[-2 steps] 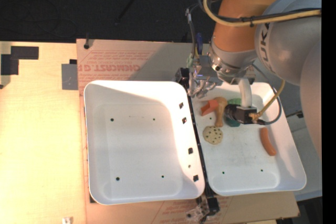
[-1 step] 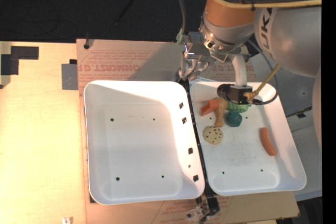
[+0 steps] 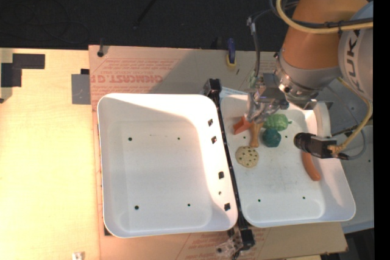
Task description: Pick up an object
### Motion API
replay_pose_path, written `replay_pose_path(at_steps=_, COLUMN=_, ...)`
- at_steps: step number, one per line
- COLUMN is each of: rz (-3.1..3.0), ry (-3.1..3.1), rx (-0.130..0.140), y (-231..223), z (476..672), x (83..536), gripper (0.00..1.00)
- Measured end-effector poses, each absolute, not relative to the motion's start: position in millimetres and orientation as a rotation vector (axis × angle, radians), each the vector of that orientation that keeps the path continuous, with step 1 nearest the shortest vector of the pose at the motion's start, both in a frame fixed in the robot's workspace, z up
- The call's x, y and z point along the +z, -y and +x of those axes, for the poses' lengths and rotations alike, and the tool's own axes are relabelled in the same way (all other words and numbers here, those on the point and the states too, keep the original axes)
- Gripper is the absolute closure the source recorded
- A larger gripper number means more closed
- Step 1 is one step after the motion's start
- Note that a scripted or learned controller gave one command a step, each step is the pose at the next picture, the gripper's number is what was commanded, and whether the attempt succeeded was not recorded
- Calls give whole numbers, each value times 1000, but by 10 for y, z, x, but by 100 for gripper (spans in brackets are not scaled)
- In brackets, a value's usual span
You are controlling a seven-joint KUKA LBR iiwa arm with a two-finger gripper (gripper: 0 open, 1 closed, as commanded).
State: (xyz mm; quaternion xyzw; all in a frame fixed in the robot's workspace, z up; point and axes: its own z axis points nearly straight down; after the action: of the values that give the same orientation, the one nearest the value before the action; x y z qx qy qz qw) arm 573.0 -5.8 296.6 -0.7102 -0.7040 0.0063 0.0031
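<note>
- Pale wooden surface (image 3: 42,161): two shallow white plastic bins, left (image 3: 158,167) and right (image 3: 292,192).
- Right bin: orange wedge (image 3: 242,125), speckled round cookie (image 3: 247,157), teal ball (image 3: 271,137), green leafy piece (image 3: 278,121), orange sausage (image 3: 311,166).
- End effector (image 3: 263,108): above the wedge; finger state cannot be told.

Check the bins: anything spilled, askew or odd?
Nothing stands out. The cookie, orange wedge, teal ball, green leafy piece and sausage all lie inside the right bin, nothing over its rim. The gripper hangs above them.
</note>
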Motion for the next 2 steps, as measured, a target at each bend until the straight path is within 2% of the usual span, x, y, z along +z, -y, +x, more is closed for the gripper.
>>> replay_pose_path(at_steps=1, rz=-2220, ry=2207, rx=19, y=461, z=5163, x=2486, gripper=100)
replay_pose_path(at_steps=2, rz=-2219, ry=2204, rx=20, y=904, z=4709, x=1568, gripper=100)
